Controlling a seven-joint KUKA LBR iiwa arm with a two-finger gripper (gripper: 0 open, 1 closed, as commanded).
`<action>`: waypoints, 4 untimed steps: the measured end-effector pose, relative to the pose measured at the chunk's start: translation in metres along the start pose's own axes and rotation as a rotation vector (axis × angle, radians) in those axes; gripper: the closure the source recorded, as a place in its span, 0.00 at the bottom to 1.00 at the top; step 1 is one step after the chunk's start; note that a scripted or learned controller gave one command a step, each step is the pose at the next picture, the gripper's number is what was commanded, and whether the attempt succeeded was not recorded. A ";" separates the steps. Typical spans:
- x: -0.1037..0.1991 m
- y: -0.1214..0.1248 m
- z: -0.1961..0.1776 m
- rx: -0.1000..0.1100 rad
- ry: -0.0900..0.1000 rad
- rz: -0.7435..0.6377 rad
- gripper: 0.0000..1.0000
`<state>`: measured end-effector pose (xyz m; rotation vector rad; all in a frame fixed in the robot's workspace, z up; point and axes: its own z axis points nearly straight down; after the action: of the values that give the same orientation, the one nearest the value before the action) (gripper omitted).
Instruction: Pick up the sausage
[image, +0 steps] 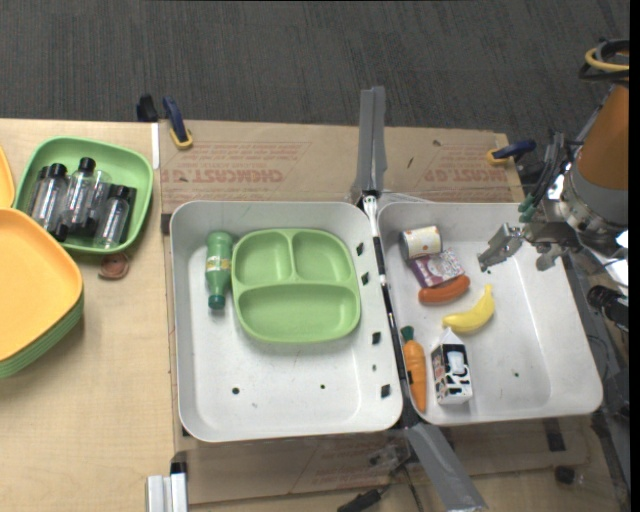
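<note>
**Crowded sausage, easy to miss**

The sausage (443, 291) lies in the right bin (540, 400), toward its upper left, tilted with its right end a little higher. A purple packet (437, 268) touches it from above, with a small cup (422, 241) just beyond that, and the banana (472, 312) sits just beside it below and to the right. A carrot (415, 372) and a milk carton (453, 372) lie farther down, near the front wall.

The gripper (512, 247) hovers over the bin's upper right, apart from the sausage and holding nothing; its fingers look spread, one pointing left toward the food, though the angle makes this hard to judge.

The main risk seems to be the neighbours. A descent slightly too high in the view would likely land a finger on the packet; slightly too low, on the banana. Either could pinch the wrong item or push the sausage aside. The sausage is round and smooth, so a grip off its middle may squeeze it out. Closing along its length instead of across would probably fail too
</note>
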<state>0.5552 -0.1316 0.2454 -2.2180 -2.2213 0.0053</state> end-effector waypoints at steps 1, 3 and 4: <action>-0.001 0.000 -0.008 0.002 -0.001 0.001 1.00; -0.003 0.000 -0.023 0.006 -0.002 0.004 1.00; -0.004 0.000 -0.031 0.008 -0.003 0.004 1.00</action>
<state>0.5555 -0.1357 0.2764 -2.2196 -2.2148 0.0167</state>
